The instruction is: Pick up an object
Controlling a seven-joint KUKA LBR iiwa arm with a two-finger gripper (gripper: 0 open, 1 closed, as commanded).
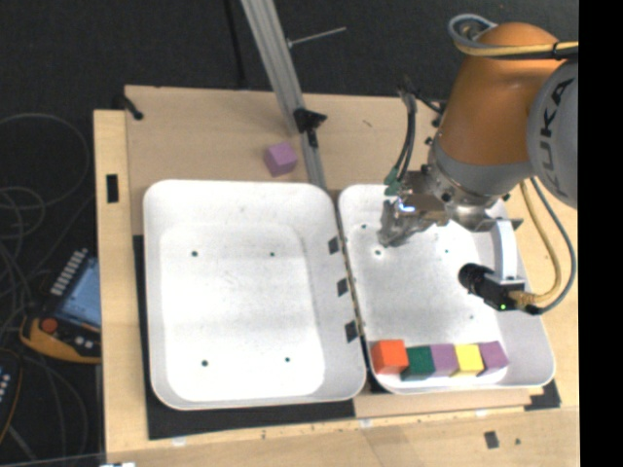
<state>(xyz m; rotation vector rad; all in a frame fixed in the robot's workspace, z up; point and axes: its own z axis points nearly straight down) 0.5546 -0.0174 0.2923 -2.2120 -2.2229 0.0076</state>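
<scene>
Along the front wall of the right bin (pixel 443 290) sits a row of small blocks: orange (pixel 390 355), green (pixel 420 361), pale purple (pixel 445 359), yellow (pixel 470 359) and purple (pixel 493 354). My gripper (pixel 394 230) hangs over the bin's back left part, well behind the row, with nothing visible between its fingers. The grey and orange arm (pixel 496 105) comes in from the upper right above it.
The left bin (pixel 243 290) lies beside the right one. A purple cube (pixel 281 159) rests on the bench behind the left bin. A slanted metal pole (pixel 277 56) rises from between the bins' back edges. Cables hang near the wrist.
</scene>
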